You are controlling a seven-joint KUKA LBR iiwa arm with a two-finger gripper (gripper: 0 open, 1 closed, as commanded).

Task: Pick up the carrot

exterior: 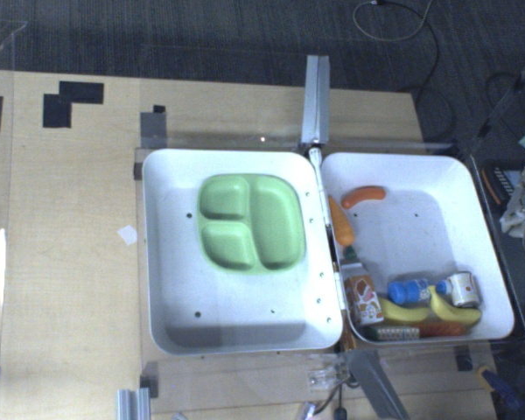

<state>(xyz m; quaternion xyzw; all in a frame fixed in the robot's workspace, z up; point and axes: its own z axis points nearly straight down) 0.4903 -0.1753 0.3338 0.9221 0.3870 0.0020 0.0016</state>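
Because the carrot (340,223) lies tight against the right bin's (486,234) left wall, just beside the sausage (364,196), approach room is restricted — wall contact is likely. Hand state: cannot tell. Remaining items cluster at the near edge.

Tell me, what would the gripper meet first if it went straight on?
Likely the right bin at its rim, though the gripper has an unclear heading and height; the carrot lies further left.
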